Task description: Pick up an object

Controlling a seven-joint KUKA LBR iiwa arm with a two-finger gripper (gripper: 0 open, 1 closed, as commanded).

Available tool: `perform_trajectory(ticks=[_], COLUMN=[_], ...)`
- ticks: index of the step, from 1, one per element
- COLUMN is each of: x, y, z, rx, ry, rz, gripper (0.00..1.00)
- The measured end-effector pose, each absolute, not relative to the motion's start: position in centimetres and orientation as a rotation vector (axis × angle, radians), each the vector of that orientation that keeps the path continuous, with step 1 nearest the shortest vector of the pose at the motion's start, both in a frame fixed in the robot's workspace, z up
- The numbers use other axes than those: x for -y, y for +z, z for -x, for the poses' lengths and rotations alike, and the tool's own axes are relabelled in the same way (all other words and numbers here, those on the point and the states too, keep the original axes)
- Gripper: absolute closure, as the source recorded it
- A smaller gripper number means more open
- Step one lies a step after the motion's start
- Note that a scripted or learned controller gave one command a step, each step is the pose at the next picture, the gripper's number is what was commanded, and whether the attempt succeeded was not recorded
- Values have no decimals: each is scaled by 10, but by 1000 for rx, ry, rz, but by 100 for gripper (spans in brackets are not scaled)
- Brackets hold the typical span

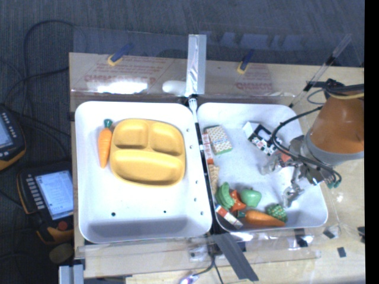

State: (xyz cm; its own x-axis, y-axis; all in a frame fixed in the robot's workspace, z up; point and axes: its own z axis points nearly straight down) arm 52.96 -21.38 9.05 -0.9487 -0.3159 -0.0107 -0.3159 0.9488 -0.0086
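The gripper (280, 180) is seen low over the right bin (311, 215), in the part of the bin toward 4 o'clock. Its two metal fingers (292, 193) are spread apart with only bare white floor between them, and nothing is held. From the gripper the arm (337, 126), grey with its orange band, is carried off toward 2 o'clock.

At 6 o'clock of the gripper, near it but apart, a small knobbly green toy (276, 210) is found. It is touching the thick end of an orange toy carrot (259, 219), which is laid along the bin's 6 o'clock wall. At 8 o'clock of the gripper a green toy pepper (249, 196) is set. Pressed against its 9 o'clock side are a red-orange piece (237, 201) and a leafy green toy (224, 193); what these two are cannot be told. A red and white item (230, 217) is lodged toward the bin's 7 o'clock corner. At 10 o'clock of the gripper, well apart from it, a small checked box (218, 139) is laid tilted near the bin's 9 o'clock wall.

The left bin (89, 218) is set against the right bin's 9 o'clock side. A yellow divided tray (148, 151) is held in its 12 o'clock half. A second toy carrot (105, 147), green top toward 12 o'clock, is laid just beside the tray's 9 o'clock edge
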Motion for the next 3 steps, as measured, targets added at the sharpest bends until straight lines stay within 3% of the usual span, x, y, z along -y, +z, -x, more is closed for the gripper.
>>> perform_trajectory(ticks=[1, 2, 3], x=[223, 224, 222], y=[91, 90, 91], z=[-517, -580, -515], rx=[-3031, -2995, -2964], ry=[-13, -11, -9], rz=[768, 910, 1004], gripper=[0, 0, 0])
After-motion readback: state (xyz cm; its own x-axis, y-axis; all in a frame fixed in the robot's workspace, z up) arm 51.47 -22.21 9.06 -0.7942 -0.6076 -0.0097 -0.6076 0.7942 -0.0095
